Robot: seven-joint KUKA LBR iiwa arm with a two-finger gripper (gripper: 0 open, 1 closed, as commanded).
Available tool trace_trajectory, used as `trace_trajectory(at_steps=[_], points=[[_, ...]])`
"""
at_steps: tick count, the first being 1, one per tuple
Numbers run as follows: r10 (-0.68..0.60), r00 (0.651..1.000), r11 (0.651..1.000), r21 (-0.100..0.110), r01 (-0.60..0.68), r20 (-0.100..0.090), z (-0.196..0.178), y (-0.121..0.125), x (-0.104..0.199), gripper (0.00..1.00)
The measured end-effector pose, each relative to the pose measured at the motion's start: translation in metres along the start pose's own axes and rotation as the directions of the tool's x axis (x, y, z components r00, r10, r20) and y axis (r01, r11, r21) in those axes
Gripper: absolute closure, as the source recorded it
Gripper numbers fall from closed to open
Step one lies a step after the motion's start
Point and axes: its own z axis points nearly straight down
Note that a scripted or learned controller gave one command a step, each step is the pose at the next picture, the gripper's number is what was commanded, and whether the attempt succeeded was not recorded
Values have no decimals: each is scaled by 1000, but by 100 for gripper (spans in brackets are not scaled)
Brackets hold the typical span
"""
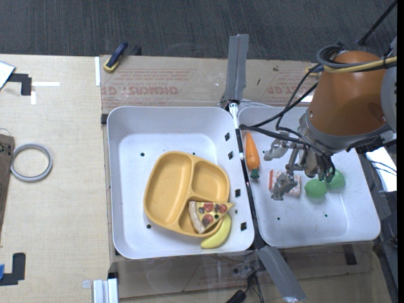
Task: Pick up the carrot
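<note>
Camera view: the carrot [252,152] lies in the right bin [353,232], along its left wall at about 9 o'clock, orange and tapered with a green end. The gripper [303,172] hangs at the bin's middle, apart from the carrot; if its fingers are open or closed, I cannot tell. Just beside it are a small packet [281,183] and two round green balls [315,189]. The left bin [126,169] holds a yellow divided plate [170,191], a pizza slice [207,213] and a banana [218,235].

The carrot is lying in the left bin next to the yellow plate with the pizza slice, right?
Not quite. The camera view shows the carrot lying in the right bin, along its left wall. The yellow plate with the pizza slice is in the left bin.
</note>
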Motion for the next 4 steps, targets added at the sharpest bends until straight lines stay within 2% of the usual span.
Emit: trace_trajectory(at_steps=[1,2,3,4], points=[[-261,965,965,-1,261,-3,0,70,61,0],[-513,859,859,-1,513,0,0,104,55,0],[-587,810,810,-1,587,0,0,35,33,0],[-582,813,813,-2,582,4,-9,36,31,100]])
